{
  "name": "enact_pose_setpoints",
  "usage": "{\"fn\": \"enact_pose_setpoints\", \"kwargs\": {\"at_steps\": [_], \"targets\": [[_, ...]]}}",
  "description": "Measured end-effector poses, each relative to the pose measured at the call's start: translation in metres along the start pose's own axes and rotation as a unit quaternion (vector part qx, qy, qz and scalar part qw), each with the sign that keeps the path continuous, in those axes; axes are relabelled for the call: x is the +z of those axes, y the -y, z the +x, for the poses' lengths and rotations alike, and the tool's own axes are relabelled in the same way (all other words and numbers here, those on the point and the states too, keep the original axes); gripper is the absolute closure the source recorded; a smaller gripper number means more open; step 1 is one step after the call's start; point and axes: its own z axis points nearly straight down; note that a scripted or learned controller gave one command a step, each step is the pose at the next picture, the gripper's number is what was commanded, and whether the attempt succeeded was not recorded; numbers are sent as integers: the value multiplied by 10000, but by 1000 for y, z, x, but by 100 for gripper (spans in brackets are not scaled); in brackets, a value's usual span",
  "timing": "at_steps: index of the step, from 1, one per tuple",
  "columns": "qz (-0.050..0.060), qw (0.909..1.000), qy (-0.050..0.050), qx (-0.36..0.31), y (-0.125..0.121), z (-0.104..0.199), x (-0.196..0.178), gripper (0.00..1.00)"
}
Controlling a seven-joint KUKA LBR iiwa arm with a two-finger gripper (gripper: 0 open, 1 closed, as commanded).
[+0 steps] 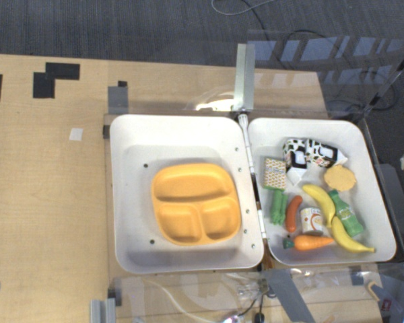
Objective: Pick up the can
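Observation:
A small can (311,219) with a white and red label lies in the right bin (363,143), toward its near side. It is wedged among a red sausage (293,212) on its left, a banana (323,202) on its right and an orange carrot (310,243) just in front of it.
The right bin also holds a black-and-white cow-print carton (310,153), a patterned box (275,173), a green piece (277,207), a round cookie (340,178), a green bottle (345,215) and a second banana (349,237). The left bin (128,180) bears a yellow divided tray (195,204).

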Motion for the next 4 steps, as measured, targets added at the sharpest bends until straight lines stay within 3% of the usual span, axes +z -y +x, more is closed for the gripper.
{"fn": "enact_pose_setpoints", "kwargs": {"at_steps": [2,3,4], "targets": [[0,9947,-4,-1030,35,29,40,100],[-6,9902,-9,-1396,48,41,-54,100],[1,9955,-4,-949,49,41,-24,100]]}}
